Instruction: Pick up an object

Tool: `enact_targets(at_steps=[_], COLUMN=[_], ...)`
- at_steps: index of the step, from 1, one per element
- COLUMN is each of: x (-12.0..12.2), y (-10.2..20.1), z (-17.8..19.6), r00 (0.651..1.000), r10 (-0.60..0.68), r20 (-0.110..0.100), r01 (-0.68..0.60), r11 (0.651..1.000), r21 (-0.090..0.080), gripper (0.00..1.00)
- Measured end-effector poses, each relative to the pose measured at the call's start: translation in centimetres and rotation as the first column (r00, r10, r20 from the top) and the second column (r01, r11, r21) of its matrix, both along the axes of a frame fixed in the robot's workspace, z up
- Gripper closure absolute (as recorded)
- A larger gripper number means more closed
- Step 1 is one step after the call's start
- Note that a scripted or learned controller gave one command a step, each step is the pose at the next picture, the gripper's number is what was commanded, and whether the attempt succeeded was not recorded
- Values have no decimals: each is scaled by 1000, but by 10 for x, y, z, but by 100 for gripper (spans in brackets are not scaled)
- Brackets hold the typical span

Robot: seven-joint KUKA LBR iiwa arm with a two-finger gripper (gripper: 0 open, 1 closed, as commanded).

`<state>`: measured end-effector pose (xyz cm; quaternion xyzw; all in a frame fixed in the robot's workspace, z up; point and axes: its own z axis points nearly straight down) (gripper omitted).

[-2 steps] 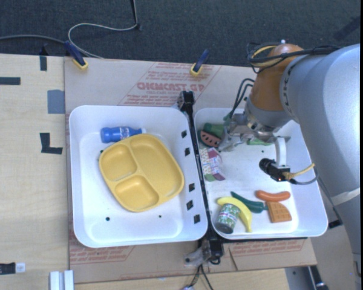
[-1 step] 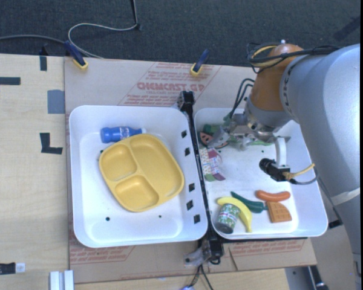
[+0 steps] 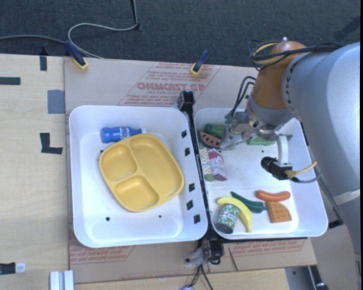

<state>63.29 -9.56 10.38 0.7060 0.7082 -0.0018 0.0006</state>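
My gripper (image 3: 232, 136) is low over the back left part of the right bin (image 3: 302, 180), under the orange-banded wrist. Just to its left lie a watermelon slice toy (image 3: 209, 139) and a dark green toy (image 3: 215, 129); whether it touches them I cannot tell. A green pea pod (image 3: 261, 141) lies just right of the gripper. Nearer the front of this bin are a patterned packet (image 3: 213, 165), a red sausage (image 3: 272, 195), an orange waffle piece (image 3: 279, 212), a yellow banana (image 3: 243, 215), a green pepper (image 3: 249, 203) and a small can (image 3: 227, 217).
The left bin (image 3: 88, 180) holds a yellow divided plate (image 3: 142, 171) and a blue bottle (image 3: 120, 133) behind it. A black cable plug (image 3: 277, 168) hangs from the arm over the right bin. The grey arm body covers the bin's right side.
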Motion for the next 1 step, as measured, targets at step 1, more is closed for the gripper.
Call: enact_targets(at_steps=[1], x=[0], y=[0], z=[0], r00=[1000], r10=[0], r20=[0], r01=[0], r11=[1000], r21=[-1], gripper=[0])
